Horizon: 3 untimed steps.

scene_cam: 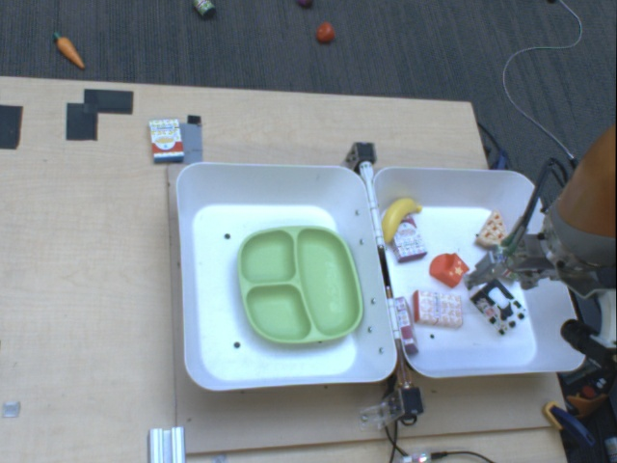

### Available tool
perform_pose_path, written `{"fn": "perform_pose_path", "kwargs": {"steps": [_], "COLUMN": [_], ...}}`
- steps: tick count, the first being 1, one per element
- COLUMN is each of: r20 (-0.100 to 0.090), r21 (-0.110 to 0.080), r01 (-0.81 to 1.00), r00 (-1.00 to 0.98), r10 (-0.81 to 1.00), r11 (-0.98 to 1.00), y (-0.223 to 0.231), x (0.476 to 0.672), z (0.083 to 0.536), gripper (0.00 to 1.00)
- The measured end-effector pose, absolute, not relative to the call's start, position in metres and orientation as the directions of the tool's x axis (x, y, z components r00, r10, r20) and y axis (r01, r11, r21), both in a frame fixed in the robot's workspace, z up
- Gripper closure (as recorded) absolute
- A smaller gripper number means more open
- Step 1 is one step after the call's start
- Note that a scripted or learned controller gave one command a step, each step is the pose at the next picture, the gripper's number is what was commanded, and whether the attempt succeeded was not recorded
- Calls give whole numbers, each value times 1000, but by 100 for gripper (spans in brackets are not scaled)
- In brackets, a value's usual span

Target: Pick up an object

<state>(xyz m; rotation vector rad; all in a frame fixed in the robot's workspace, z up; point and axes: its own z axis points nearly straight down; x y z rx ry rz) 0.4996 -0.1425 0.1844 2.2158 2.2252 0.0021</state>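
The right bin (540,350) holds a yellow banana (397,214), a small purple-and-white carton (411,242), a red toy piece (448,268), a pizza-slice toy (493,228), a red-and-white box (439,309) and a black-and-white object (503,313). My gripper (494,285) hangs low over the bin's right half. It is just above the black-and-white object and to the right of the red piece. I see nothing held in it.
The left bin (207,355) holds a green three-part plate (299,284). A small carton (166,140) and black tape patches (96,112) lie on the bench at the back left. Small toys, including a carrot (69,50), lie on the carpet beyond.
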Motion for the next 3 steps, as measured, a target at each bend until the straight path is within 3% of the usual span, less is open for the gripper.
{"fn": "perform_pose_path", "kwargs": {"steps": [1,2,3], "r20": [0,-1,1], "r21": [4,8,4], "r01": [1000,1000,1000], "r00": [-3,-4,-4], "r10": [1000,1000,1000], "r11": [3,4,4], "y": [-157,-157,-96], "x": [490,491,488], "z": [104,114,165], "gripper": [0,100,100]}}
